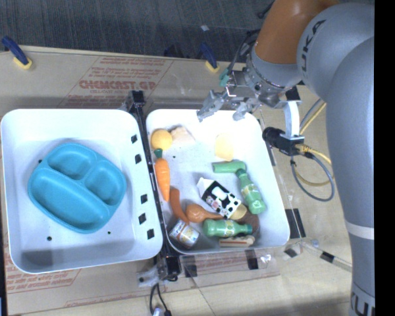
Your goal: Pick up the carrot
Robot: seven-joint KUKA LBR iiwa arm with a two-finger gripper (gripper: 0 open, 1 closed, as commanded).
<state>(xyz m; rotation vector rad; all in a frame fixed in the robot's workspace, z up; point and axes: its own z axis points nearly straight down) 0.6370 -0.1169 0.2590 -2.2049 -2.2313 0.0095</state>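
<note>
Hovering above the far rim of the right bin point(271, 170), the hand point(225, 110) hangs released and holds nothing. Below and to its left, the carrot point(162, 178) lies along the bin's left wall, so a careful lengthwise-straddling descent seems wise.

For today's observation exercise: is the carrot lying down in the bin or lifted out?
Lying down in the bin. The carrot rests flat along the right bin's left wall, while the gripper hovers over the far rim.
</note>
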